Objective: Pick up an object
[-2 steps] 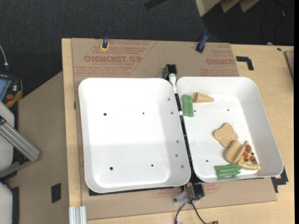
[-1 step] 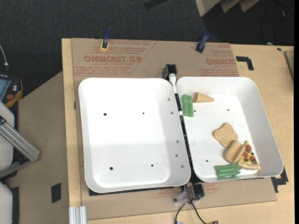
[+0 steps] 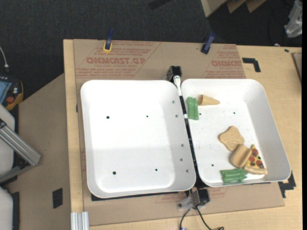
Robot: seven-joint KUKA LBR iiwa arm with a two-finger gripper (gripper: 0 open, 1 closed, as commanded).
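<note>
A dark carpeted floor surrounds the bench [image 3: 43,128], where a sheet of printed cardboard [image 3: 144,56] is held at its far edge by two clamps, a yellow-and-blue one [image 3: 108,43] on the left and a blue one [image 3: 208,42] further right; we take it that they keep the sheet from sliding. On it lie the two shallow white bins, touching along their inner rims, so a thing can be carried across with a short move. The left bin [image 3: 134,138] shows its bare floor with a few small dark dots. The right bin [image 3: 268,114] holds all the candidates for picking: a green strip [image 3: 192,108] at the far left, close against the inner rim, with a small tan cone-shaped piece [image 3: 207,100] just beside it; nearer us, a toast-like slice [image 3: 231,137], a tan bread-like piece [image 3: 238,155] touching a toy pizza slice [image 3: 254,161], and a green leafy piece [image 3: 232,176] at the near rim. We judge the toast slice the easiest pick, since it lies a little freer than the others. No pick has begun.
</note>
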